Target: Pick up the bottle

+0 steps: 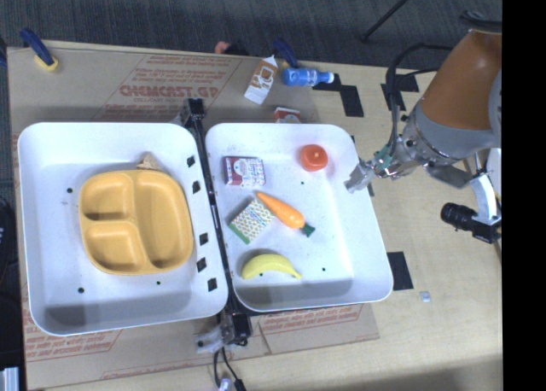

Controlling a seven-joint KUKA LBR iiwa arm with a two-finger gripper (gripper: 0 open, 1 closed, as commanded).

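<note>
A small blue bottle (304, 78) lies on its side on the cardboard behind the right bin (368, 244), outside both bins. My gripper (362, 175) hangs over the right rim of the right bin, well in front of and to the right of the bottle. I see nothing held in it. The grey arm with its orange band (461, 82) reaches in from the right.
The right bin holds an orange round fruit (313, 157), a carrot (281, 210), a banana (269, 267), a small dark-red carton (244, 172) and a patterned box (251, 220). A yellow divided plate (136, 220) fills the left bin. A small carton (261, 80) lies beside the bottle.
</note>
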